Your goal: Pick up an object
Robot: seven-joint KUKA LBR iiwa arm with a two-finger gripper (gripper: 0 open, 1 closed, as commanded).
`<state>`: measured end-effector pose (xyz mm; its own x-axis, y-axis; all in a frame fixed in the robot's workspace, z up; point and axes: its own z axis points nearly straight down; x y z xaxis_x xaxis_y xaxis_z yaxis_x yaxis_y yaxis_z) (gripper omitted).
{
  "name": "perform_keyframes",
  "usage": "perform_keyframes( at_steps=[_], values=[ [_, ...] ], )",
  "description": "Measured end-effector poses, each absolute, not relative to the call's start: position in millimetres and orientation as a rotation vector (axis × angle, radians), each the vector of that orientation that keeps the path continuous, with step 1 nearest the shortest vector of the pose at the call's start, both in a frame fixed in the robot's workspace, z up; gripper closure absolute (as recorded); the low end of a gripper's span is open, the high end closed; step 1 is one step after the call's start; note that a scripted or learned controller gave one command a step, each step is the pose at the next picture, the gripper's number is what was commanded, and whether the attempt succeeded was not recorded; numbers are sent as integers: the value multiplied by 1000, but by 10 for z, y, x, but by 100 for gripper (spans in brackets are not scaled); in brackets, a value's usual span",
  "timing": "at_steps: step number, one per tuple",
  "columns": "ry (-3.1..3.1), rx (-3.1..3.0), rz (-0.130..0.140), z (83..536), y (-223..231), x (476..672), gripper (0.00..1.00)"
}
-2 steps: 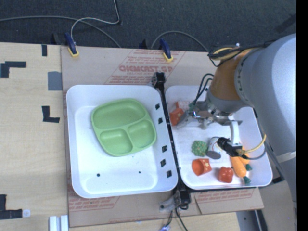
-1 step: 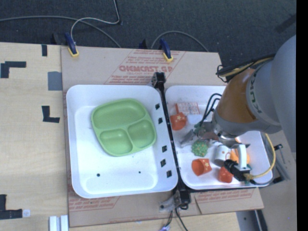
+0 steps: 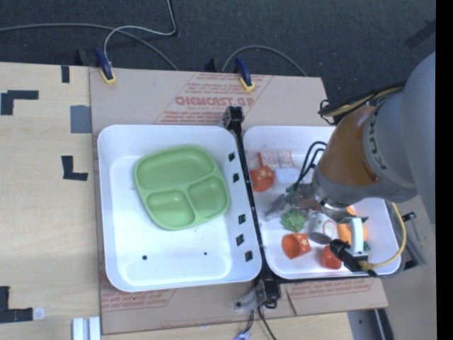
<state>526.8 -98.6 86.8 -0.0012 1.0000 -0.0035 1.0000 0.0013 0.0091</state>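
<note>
Grey arm's pincer (image 3: 296,202), its grip state unclear, hangs over the green toy (image 3: 292,220).

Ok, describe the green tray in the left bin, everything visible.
The green tray is a pale green divided plate, plastic by its look, with rounded corners, one large compartment and two smaller ones. It lies flat, right side up, turned at a slant, in the upper middle of the left bin. It rests on the bin's floor, apart from the walls.

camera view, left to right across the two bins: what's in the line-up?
Green three-compartment plastic plate in the left white bin → black divider strip between the bins → small orange toy near the divider → green leafy toy → grey arm with orange band.
</note>
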Motion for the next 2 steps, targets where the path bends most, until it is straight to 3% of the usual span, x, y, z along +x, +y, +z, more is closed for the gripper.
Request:
perform_keyframes(
  at_steps=[1, 2],
  values=[
    [2217, 2214, 4, 963, -989, 5268, 100],
    [2225, 2219, 1, 1843, -267, 5629, 100]
  ],
)
